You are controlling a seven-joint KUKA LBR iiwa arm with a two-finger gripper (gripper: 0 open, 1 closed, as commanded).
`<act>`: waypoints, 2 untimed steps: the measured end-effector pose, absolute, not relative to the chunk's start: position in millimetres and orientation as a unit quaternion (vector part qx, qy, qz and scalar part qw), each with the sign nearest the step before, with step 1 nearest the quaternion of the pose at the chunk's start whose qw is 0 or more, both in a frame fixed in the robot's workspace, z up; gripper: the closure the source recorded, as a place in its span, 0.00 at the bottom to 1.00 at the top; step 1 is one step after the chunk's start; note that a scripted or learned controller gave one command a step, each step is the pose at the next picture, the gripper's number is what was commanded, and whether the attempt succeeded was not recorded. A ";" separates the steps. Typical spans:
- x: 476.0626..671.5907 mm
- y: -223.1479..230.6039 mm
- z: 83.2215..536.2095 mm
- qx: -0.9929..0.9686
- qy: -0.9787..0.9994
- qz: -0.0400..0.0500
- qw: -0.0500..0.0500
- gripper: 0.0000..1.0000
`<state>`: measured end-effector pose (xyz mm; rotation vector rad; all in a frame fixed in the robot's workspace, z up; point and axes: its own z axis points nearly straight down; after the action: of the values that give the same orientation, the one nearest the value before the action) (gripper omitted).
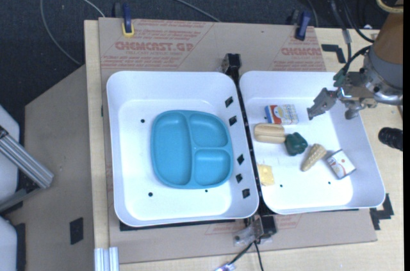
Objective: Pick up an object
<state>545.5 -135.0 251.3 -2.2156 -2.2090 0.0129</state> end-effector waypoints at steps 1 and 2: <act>547.8 -134.5 258.7 -0.707 -0.707 0.000 0.001 0.00; 548.3 -125.5 199.4 -0.707 -0.707 0.001 0.003 0.00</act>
<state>548.3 -125.5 199.4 -2.2161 -2.2170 0.0043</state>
